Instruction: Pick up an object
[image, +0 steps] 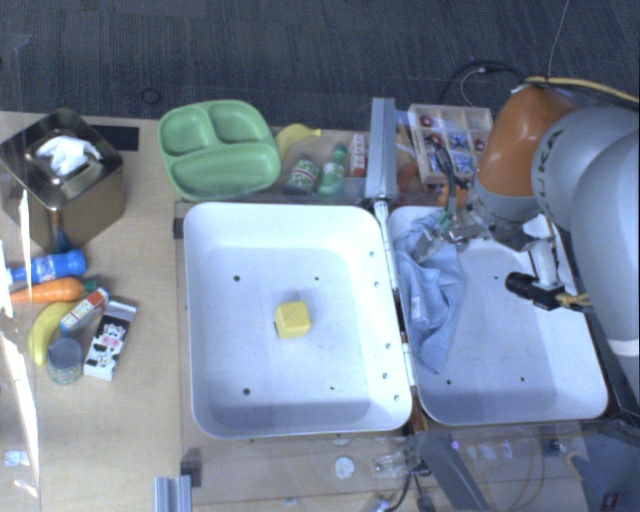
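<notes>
**Gripper low over the cloth in the right bin**

The gripper (440, 238) sits at the far left corner of the right bin (520, 395), right at the top of a pale blue cloth (432, 300). The cloth lies crumpled along that bin's left wall, its long axis running from the far corner toward the near edge, ending about midway down. Whether the claw is apart, together or clamped on the fabric cannot be told: metal parts and folds blur together there. A small yellow block (293, 319) rests near the middle of the left bin (250, 410), its edges roughly square to the walls. The arm's grey body (590, 190) covers the right bin's far right corner.
</notes>
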